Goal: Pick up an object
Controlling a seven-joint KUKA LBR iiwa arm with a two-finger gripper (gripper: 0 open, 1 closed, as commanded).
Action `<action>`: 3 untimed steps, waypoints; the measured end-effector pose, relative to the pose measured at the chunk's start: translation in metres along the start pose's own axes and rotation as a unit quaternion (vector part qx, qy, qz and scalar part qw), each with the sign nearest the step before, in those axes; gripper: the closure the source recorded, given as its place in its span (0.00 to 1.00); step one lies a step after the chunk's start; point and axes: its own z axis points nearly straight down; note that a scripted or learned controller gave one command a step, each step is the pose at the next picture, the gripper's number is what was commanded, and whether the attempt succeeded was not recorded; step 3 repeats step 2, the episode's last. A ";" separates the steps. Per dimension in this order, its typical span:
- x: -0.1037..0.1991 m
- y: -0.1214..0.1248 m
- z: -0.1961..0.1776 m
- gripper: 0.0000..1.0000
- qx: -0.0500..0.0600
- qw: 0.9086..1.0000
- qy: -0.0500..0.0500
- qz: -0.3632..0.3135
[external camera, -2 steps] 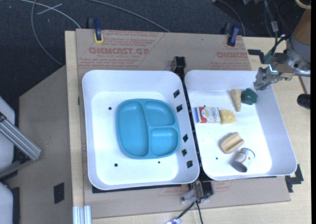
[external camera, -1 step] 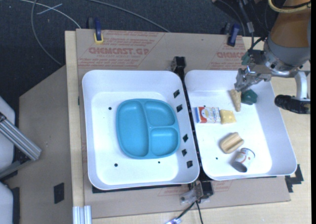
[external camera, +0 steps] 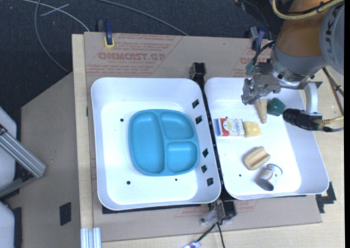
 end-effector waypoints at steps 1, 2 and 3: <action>0.055 0.004 0.013 1.00 0.001 1.000 0.000 0.000; 0.108 0.002 0.005 1.00 -0.002 1.000 0.000 0.000; 0.108 0.002 0.005 1.00 -0.002 1.000 0.000 0.000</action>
